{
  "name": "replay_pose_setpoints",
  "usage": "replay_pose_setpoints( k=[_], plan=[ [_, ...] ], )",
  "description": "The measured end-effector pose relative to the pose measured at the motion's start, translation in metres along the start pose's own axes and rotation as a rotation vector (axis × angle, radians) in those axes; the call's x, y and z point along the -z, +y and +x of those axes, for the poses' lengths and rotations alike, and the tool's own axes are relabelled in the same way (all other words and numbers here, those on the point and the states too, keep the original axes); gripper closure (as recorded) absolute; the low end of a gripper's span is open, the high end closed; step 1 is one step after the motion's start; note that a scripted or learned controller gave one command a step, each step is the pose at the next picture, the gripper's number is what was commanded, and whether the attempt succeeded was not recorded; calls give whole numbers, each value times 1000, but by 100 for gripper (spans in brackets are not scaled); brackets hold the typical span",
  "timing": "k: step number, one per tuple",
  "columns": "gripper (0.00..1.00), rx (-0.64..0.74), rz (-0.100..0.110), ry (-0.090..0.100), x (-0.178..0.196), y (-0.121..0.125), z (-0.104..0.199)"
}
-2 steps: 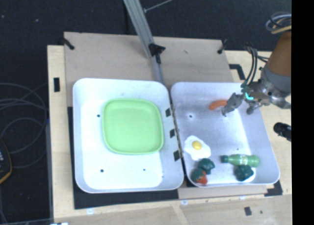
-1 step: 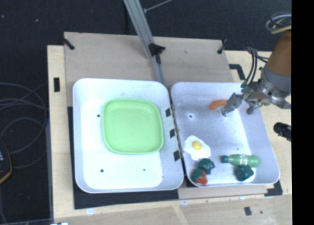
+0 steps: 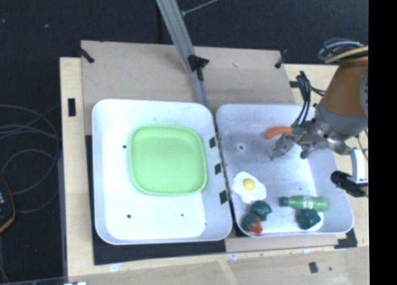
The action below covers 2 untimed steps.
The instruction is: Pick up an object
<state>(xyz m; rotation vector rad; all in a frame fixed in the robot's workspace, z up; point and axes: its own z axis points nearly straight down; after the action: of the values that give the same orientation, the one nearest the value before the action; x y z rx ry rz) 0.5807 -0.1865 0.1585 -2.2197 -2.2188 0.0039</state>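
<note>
**Gripper spread above the right bin, orange piece beside it**

You have the gripper point(image 3: 290, 148) low over the far half of the right bin point(image 3: 248, 125), its two fingers spread apart with nothing between them. The arm point(image 3: 344, 100) comes in over that bin's right edge, and its orange band sits above the wrist.

Just beside the gripper, toward the bin's far edge, lies the orange carrot-like piece point(image 3: 277, 131). Its long axis runs roughly along the far edge, left to right, with the left end dipping slightly toward you. Its right end is close against the gripper body; you cannot tell whether they touch.

Along the near edge of the same bin you see a fried egg toy point(image 3: 249, 185) hard by the left wall, a green and red piece point(image 3: 255, 213) in the near-left corner, a green bottle point(image 3: 303, 202) lying on its side with its long axis parallel to the near edge, and a dark teal lump point(image 3: 308, 218) just beside it.

The middle of the right bin, between the gripper and that near row, is bare floor and gives you room. The left bin point(image 3: 111, 153) carries a light green plate point(image 3: 167, 159) at its centre, with white floor showing all round it.
</note>
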Motion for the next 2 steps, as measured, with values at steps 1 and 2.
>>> replay_pose_setpoints(
  k=[1,2],
  plan=[
    [0,-1,0,0,-52,-1,0],
    [100,-1,-6,0,-39,1,-1]
  ],
)
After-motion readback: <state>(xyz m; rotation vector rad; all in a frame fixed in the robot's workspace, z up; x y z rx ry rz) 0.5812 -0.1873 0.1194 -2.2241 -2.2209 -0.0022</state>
